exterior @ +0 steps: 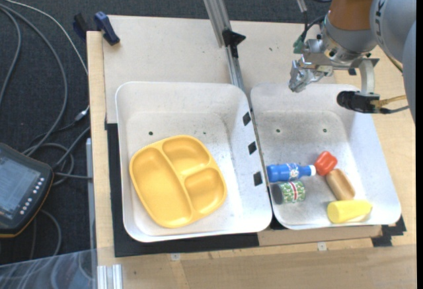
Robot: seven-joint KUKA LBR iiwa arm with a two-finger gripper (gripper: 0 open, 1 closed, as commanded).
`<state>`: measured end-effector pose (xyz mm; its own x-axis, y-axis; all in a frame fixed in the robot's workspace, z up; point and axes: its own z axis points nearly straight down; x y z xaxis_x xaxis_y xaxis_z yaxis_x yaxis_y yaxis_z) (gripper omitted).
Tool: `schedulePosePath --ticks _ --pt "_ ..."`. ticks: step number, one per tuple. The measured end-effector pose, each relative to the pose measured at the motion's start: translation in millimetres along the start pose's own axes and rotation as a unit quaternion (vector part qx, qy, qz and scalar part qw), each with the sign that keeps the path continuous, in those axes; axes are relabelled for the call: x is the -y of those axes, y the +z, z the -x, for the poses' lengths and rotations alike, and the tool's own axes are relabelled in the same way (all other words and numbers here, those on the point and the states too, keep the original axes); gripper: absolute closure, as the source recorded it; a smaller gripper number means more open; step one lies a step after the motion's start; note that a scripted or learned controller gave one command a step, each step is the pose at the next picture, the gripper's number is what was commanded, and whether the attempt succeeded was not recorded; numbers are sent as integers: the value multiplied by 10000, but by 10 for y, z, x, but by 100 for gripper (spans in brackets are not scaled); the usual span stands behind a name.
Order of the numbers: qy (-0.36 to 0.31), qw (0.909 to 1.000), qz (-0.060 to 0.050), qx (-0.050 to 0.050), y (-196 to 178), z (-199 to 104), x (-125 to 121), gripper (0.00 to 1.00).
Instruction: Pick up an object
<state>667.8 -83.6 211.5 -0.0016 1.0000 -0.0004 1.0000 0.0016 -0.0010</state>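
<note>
Objects sitting in right bin (pixel 370 142), clustered at its 5 o'clock end, none touching the gripper (pixel 299 82). Gripper hanging over the bin's 12 o'clock rim, well apart from the cluster, nothing between its fingers; fingers looking pressed close together, tips pointing down. Orange band above the wrist, grey arm (pixel 396 3) coming in from 2 o'clock.

Cluster, working outward:
- blue bottle (pixel 289 171) lying on its side, white neck pointing to 3 o'clock
- red cap (pixel 326 163) just beside that neck, at cluster's 1 o'clock
- green patterned can (pixel 290 192) lying just below the bottle, at 7 o'clock
- brown cylinder (pixel 340 183) slanting under the cap
- yellow block (pixel 348 211) at 5 o'clock, touching or nearly touching the cylinder

Left bin (pixel 132 102) holding a yellow tray (pixel 177 179) with three compartments, sitting toward its 6 o'clock side.
</note>
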Motion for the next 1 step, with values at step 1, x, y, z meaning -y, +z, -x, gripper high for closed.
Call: schedulePosePath --ticks 1 --pt "-13 10000 -6 -13 -146 -410 260 100"
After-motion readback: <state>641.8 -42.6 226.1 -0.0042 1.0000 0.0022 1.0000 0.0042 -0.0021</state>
